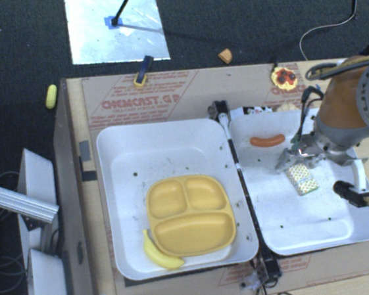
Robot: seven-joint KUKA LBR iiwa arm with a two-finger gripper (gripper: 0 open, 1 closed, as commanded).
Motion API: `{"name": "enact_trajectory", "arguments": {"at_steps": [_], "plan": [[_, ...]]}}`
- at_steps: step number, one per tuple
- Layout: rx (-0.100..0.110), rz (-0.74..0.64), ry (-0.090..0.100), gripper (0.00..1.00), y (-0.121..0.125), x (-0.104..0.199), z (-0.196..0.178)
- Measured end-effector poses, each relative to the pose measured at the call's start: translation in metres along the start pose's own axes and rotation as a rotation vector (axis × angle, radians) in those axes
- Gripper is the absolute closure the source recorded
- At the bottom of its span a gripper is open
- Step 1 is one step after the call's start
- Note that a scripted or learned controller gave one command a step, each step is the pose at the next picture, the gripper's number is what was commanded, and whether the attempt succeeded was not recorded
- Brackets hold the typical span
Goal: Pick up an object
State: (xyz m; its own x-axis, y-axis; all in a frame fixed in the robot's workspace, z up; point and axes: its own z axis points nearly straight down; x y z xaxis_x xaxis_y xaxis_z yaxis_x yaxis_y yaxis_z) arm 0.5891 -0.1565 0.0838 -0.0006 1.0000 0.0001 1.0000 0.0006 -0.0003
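In the right bin, a small green-and-white patterned block lies near the middle, tilted. An orange-red sausage lies at that bin's far side. My gripper hangs low over the right bin, just beyond the block's far end and close to it; I cannot see if it touches the block. The grey arm with its orange band comes in from the right.
The left bin holds a yellow divided plate with a banana at its near left corner. A toy pizza sits on the bench behind the right bin. A black part juts over the right bin's right rim.
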Motion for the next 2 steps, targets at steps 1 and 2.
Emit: {"name": "enact_trajectory", "arguments": {"at_steps": [1, 2], "plan": [[-0.004, -0.001, 0.0, 1.0, 0.001, 0.0, -0.011], [-0.004, -0.004, 0.001, 1.0, -0.011, 0.095, -0.101]]}}
